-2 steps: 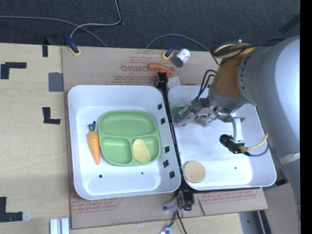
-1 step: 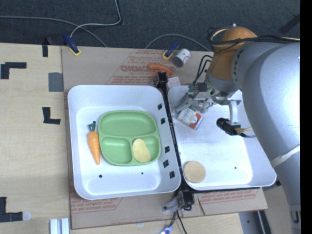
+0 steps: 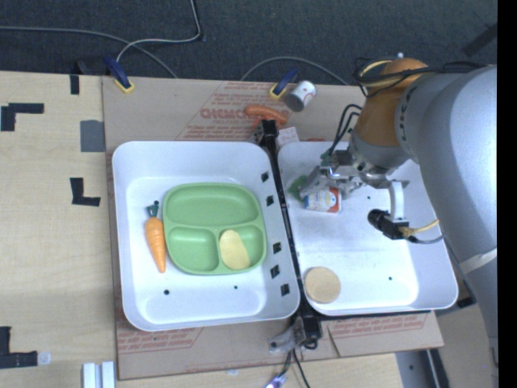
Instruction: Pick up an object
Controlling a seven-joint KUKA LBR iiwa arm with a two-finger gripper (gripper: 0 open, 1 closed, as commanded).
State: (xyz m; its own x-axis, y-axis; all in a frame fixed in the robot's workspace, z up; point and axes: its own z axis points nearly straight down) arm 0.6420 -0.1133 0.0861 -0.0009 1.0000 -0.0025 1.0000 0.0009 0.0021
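Camera view: grey arm with orange band enters from right, hand low in right bin over small white-red carton, partly hidden; grip state: cannot tell. Round tan disc flat at bin's near-left corner. Left bin: glossy green divided plate, yellow oval piece in one compartment; carrot beside plate. Counter pale wood.
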